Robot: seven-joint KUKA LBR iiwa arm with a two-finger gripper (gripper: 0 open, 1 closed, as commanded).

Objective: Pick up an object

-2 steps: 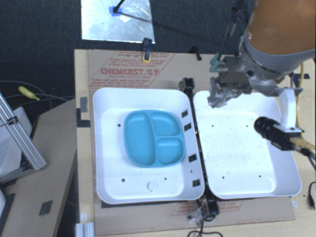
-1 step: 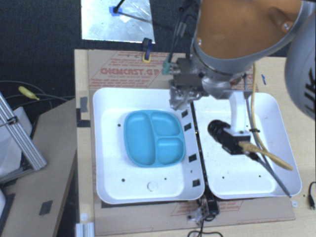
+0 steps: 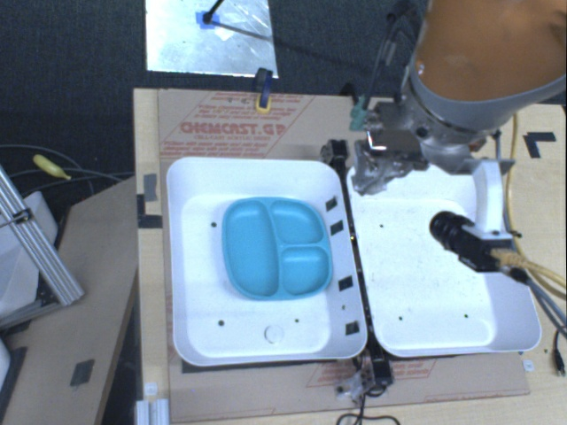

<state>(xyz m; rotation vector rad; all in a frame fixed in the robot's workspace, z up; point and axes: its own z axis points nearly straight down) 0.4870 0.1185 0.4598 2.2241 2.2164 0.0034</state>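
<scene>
Here the blue divided plate (image 3: 273, 248) lies flat in the middle of the left bin (image 3: 190, 326), its three compartments facing up. The gripper (image 3: 376, 177) hangs over the far edge of the right bin (image 3: 505, 330), close to the black divider where the two bins meet, so the plate sits well apart from it, down and to the left across that divider. Nothing shows between the gripper's fingertips, and whether it is released or clenched cannot be told, since the metal parts blur together under the wrist.

On the brown board (image 3: 235, 122) behind the bins, red printing reads "CHEMCAST GP", with smaller lines above and below it too small to read. More red print peeks out along the board's front edge below the bins, also unreadable.

The arm's orange band (image 3: 492, 29) fills the upper right and is cut off by the top edge, hiding the far right corner of the bench. A black cylindrical fitting (image 3: 461, 237) on a white bracket juts out over the right bin. A shiny metal sheet (image 3: 190, 25) lies on the dark floor beyond the board.
</scene>
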